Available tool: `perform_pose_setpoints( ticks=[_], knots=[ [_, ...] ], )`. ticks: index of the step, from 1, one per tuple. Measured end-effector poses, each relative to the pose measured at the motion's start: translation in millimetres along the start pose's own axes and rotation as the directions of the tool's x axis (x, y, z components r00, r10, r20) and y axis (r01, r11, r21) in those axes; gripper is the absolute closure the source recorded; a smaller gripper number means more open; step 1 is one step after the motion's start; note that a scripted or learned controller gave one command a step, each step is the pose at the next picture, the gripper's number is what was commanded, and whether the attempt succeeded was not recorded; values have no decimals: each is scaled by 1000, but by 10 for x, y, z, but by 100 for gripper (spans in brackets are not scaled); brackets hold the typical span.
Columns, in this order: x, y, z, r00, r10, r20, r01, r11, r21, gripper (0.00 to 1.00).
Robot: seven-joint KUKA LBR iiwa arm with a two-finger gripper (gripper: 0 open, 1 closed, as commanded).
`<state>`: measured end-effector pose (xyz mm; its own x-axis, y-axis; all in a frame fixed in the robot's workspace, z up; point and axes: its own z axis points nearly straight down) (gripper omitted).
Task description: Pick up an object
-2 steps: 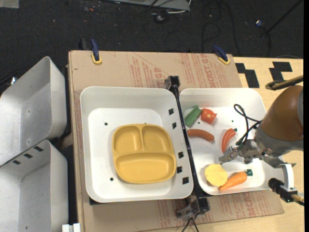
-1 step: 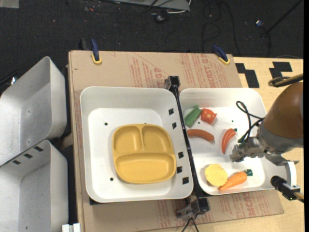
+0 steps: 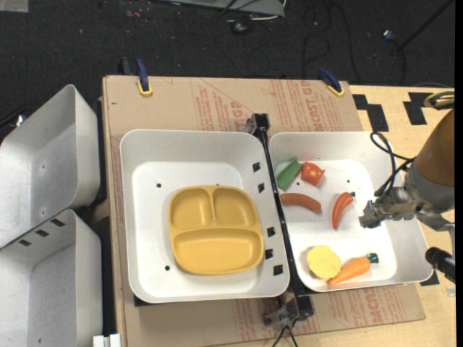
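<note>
Gripper (image 3: 370,215) hanging low over the right bin (image 3: 362,147), just right of the red chili pepper (image 3: 342,210) — from here I can't tell whether it's apart or together, the tip's a dark blur. Left of that pepper lies the sausage (image 3: 301,202); beyond it, the green pepper (image 3: 289,171) touching the little tomato (image 3: 312,173). Nearer me than the pepper, a carrot (image 3: 350,270) rests against the yellow round piece (image 3: 323,262). Well left of the pepper, the yellow divided plate (image 3: 215,230) sits in the left bin (image 3: 145,194).
</note>
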<state>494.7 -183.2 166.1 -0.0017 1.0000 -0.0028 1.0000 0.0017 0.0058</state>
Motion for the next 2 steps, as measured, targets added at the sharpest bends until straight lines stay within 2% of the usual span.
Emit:
perform_pose_setpoints(
  ticks=[1,2],
  knots=[
    [-5,18,-447,1000,-1,0,1,1000,0,100],
    [497,140,-473,1000,-6,-3,6,1000,3,100]
  ],
)
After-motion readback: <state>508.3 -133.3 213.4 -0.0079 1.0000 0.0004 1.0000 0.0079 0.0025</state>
